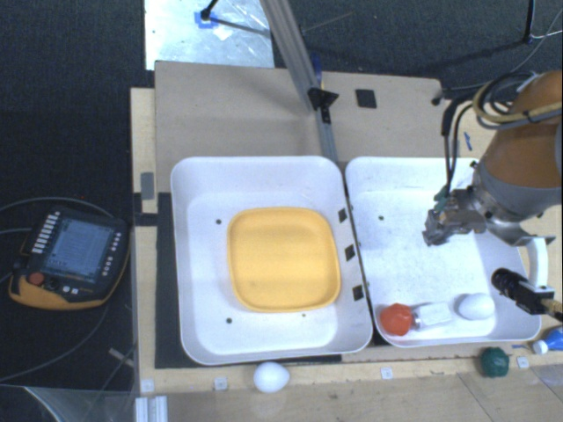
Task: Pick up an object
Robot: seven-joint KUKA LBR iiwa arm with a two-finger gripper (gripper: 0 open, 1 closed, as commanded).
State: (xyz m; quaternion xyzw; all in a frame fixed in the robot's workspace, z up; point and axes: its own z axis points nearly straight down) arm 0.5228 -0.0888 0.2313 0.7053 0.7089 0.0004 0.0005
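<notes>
I've got the gripper (pixel 442 228) hanging over the right bin (pixel 387 183), toward its right side, above bare floor with nothing under it. Too dark and small to read the tips, so I can't tell its state, and I see nothing held. Candidates all sit along that bin's near wall: a red ball (pixel 397 319), a small clear-and-white piece (pixel 433 315) just beside it, and a white egg-shaped object (pixel 476 307) next along. The left bin (pixel 198 236) holds a yellow plate (pixel 284 258), flat and wide, a poor pinch target in my view. Risks as I judge them: the three small items are crowded against the wall, so a descent there may clip the rim or nudge a neighbour; round ones will likely roll out of a closing pinch. Another white egg (pixel 271 377) and a green ball (pixel 494 361) lie on the bench outside the bins, probably not worth reaching for.
</notes>
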